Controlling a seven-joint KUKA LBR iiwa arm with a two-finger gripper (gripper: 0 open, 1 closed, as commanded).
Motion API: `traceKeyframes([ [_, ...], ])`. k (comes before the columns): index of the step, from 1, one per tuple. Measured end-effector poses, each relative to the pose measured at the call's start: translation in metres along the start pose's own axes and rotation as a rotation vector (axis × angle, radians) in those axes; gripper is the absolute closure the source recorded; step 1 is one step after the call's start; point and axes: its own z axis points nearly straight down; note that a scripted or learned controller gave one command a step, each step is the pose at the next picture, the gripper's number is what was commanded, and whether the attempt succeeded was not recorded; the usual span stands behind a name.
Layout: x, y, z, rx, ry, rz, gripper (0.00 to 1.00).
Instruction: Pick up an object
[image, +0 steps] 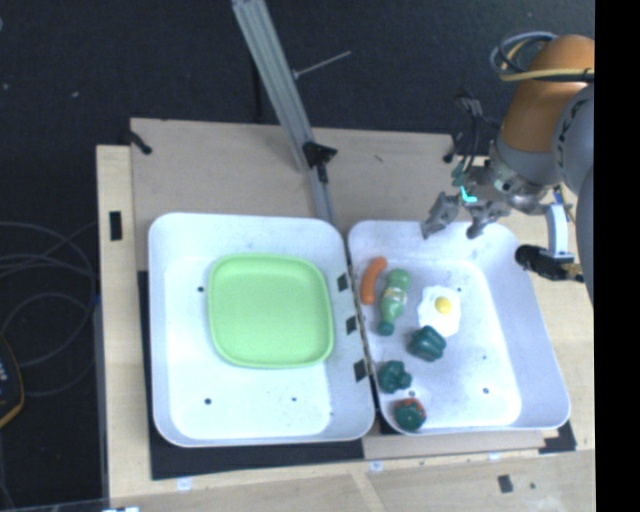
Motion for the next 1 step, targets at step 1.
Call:
traceKeyframes([
  [1, 0.0000, 0.0000, 0.0001, 0.000, 0.000, 0.000, 0.00],
])
